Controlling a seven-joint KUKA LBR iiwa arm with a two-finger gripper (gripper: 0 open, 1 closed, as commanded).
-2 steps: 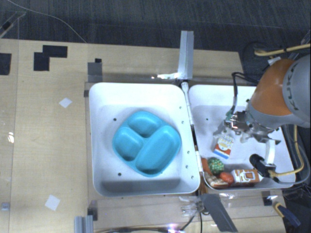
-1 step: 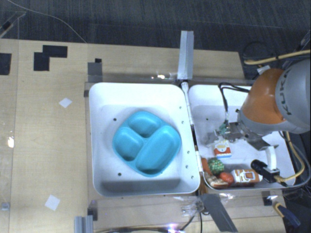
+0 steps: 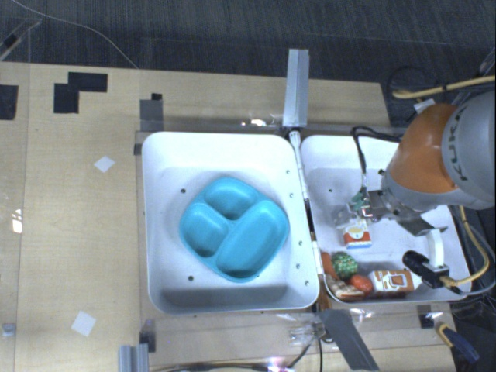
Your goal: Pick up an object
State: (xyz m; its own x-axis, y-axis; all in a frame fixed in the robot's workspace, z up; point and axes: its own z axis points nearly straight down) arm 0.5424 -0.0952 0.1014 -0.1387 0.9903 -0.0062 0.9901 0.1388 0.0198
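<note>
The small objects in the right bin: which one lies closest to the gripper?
The small white-and-orange carton, just below the gripper. The green piece and the brown packet lie farther, along the bin's lower edge.

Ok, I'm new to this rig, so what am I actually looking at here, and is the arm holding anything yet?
This is a single camera above the bench, looking down at a slant. The grey arm with the orange band is the robot, reaching in from the picture's right. Two shallow white bins sit side by side. The left bin holds a blue divided tray. The right bin holds small items: a white and orange carton, a green broccoli-like toy, a red piece and a brown packet. The gripper hangs just above the carton. Nothing visibly sits in it, so count nothing as picked up.
</note>
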